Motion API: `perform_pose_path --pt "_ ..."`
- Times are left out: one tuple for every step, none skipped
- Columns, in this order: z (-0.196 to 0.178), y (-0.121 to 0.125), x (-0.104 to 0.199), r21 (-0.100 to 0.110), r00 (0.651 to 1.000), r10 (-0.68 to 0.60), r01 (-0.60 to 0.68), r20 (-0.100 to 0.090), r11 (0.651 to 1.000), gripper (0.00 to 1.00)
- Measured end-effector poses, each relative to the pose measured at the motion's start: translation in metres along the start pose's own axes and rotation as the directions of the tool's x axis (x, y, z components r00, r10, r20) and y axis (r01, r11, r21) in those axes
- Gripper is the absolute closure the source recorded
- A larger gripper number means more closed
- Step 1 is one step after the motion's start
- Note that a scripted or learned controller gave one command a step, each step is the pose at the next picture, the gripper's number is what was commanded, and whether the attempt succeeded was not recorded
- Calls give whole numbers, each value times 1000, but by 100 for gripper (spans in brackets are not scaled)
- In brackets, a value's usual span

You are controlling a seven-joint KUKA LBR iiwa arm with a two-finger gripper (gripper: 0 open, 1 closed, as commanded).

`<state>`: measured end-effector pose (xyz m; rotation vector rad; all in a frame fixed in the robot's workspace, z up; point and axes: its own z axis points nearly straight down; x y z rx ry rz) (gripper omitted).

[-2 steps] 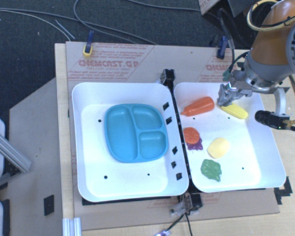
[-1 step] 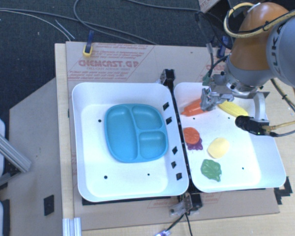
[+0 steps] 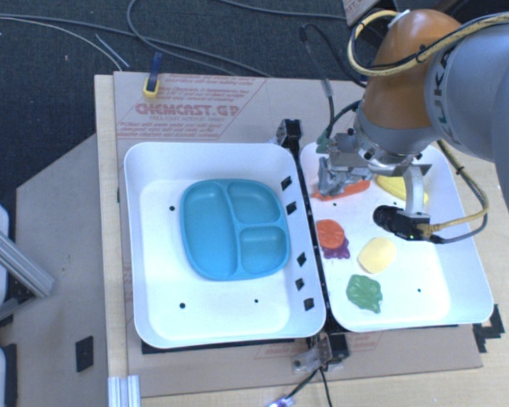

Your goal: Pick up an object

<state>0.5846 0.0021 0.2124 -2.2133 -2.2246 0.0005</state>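
Dark carpet surrounds a cardboard-topped bench (image 3: 195,108) printed with red lettering, and two shallow white bins sit side by side on it. Filling the middle of the left bin (image 3: 144,253) is a blue divided tray (image 3: 234,228), its long axis running from upper left to lower right, with the two small compartments on its right side.

All the loose items lie in the right bin (image 3: 458,299). An orange-red flat piece (image 3: 349,188) lies near that bin's upper left, stretched roughly left to right across the frame, partly hidden under the gripper. Below it, close to the divider between the bins, an orange round piece (image 3: 328,231) rests on top of a purple piece (image 3: 338,248). Right of these sits a pale yellow lump (image 3: 377,254), and just below it a green leafy piece (image 3: 364,292). A yellow curved item (image 3: 395,186) peeks out beneath the arm at the upper right, mostly covered.

Reaching in from the upper right, the arm (image 3: 445,75) sets the gripper (image 3: 338,176) low over the orange-red piece, right at or touching it. Whether it is released or clenched cannot be told from this angle. A black cable-fed fitting (image 3: 400,221) hangs off the wrist, above the pale yellow lump.
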Motion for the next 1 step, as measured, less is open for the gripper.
perform_pose_path --pt "-15 -3 50 -5 1000 0 0 0 1000 100"
